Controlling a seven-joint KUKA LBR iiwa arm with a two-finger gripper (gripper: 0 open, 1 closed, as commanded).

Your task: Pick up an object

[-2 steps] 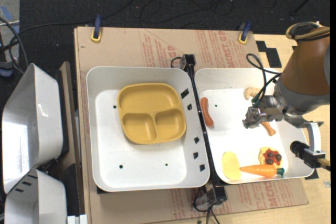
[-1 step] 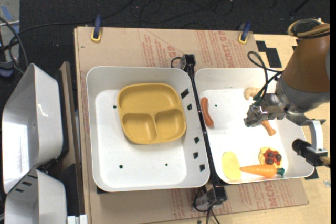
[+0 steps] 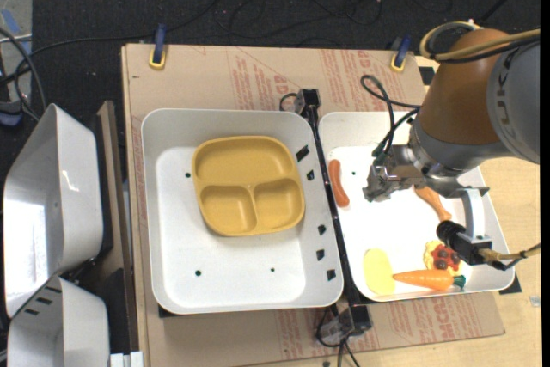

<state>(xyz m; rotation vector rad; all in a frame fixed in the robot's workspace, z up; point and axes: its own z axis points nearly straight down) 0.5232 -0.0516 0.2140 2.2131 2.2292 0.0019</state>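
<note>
Over the right bin (image 3: 357, 133), the hand (image 3: 379, 183) hovers near a sausage (image 3: 339, 183); its grip cannot be told.

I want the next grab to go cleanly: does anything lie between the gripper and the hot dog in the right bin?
Nothing visible does. The gripper hangs over the right bin, and the hot dog lies just beside it toward the divider, with bare white floor between. The carrot and the yellow piece lie apart, near the bin's front edge.
</note>
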